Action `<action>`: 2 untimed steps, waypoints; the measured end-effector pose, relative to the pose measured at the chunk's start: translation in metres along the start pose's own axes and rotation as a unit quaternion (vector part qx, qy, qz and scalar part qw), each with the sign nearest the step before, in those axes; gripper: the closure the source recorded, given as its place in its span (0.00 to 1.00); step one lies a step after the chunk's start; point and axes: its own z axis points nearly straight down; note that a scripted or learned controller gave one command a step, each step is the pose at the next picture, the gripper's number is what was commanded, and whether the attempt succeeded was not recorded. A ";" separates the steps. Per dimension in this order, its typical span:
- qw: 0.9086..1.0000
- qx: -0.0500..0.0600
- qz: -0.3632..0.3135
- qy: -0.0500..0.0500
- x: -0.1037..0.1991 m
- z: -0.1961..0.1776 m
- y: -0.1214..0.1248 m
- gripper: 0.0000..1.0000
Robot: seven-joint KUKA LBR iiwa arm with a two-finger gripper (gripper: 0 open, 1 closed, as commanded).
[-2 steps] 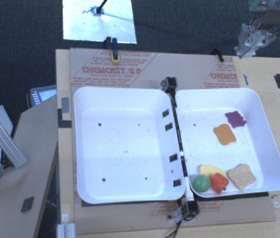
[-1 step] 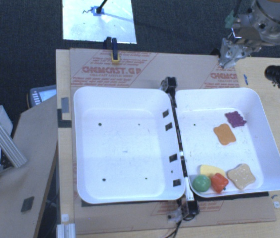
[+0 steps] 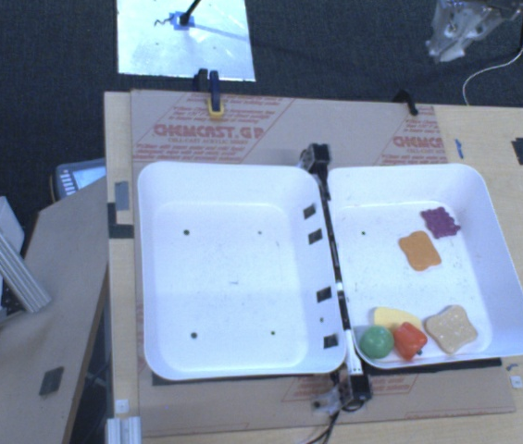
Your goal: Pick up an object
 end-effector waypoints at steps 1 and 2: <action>1.000 0.010 0.003 0.000 -0.019 0.085 0.032 1.00; 1.000 0.009 0.005 -0.001 -0.073 0.141 0.029 1.00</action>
